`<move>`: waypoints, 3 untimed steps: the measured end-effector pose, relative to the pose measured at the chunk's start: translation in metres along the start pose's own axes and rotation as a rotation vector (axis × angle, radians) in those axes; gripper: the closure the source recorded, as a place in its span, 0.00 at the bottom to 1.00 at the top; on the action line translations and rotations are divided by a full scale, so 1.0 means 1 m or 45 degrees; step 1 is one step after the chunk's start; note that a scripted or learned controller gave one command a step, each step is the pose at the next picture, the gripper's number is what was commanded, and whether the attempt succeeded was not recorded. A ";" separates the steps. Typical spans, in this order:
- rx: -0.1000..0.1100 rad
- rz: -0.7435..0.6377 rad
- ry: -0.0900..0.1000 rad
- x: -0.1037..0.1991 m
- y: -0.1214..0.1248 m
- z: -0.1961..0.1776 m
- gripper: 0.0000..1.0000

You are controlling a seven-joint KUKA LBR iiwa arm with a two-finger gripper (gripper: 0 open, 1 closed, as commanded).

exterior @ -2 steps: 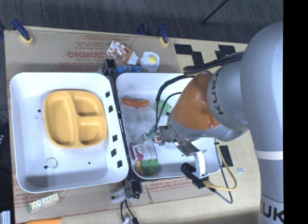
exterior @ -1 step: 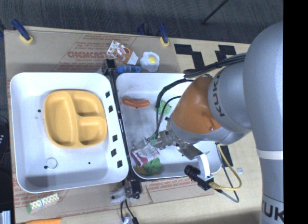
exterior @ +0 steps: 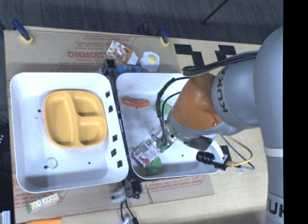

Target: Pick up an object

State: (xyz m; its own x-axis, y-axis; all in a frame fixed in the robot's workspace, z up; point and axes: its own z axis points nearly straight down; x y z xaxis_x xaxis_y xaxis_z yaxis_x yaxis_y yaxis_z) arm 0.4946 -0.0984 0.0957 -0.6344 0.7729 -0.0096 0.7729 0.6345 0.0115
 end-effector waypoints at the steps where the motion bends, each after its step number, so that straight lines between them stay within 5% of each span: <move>1: 0.011 -0.658 0.015 0.065 0.033 -0.096 0.00; 2: 0.009 -1.007 0.017 0.069 0.035 -0.096 0.00; 3: 0.005 -1.548 0.018 0.038 0.039 -0.096 0.00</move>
State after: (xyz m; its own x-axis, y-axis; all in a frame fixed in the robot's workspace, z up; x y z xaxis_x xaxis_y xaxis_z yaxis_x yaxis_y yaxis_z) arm 0.4991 -0.0444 0.1919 -0.9452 -0.3264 -0.0007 -0.3264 0.9452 -0.0006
